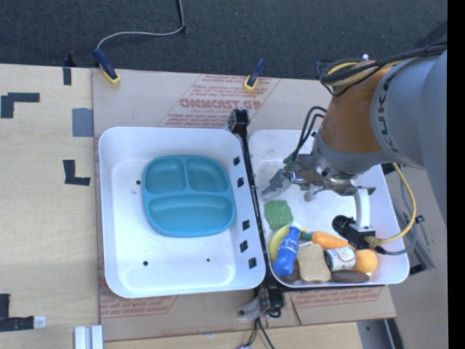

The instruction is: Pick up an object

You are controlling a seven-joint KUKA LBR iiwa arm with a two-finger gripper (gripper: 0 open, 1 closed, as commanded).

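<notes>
Far to the left of my hand (pixel 293 189), the left white bin (pixel 116 217) sits on the surface (pixel 43 195). It holds a blue divided plate (pixel 189 195) lying flat, well apart from me. A black divider strip (pixel 245 173) runs between the two bins, just left of my hand.

My hand hangs over the right white bin (pixel 389 209), in its upper left part, close to the divider. My two fingers are spread apart and nothing sits between them; I grip nothing.

The things to pick lie below my hand, crowded along the near edge of the right bin. Just under my left finger lies a green leafy piece (pixel 278 213), apart from me. Below that a yellow banana (pixel 274 242) lies against the bin's left wall, with a blue bottle (pixel 288 251) leaning across it. Right of the bottle is a slice of bread (pixel 314 265), then a carrot (pixel 330 240) above a small labelled can (pixel 341 257), and farthest right an orange (pixel 368 261).
</notes>
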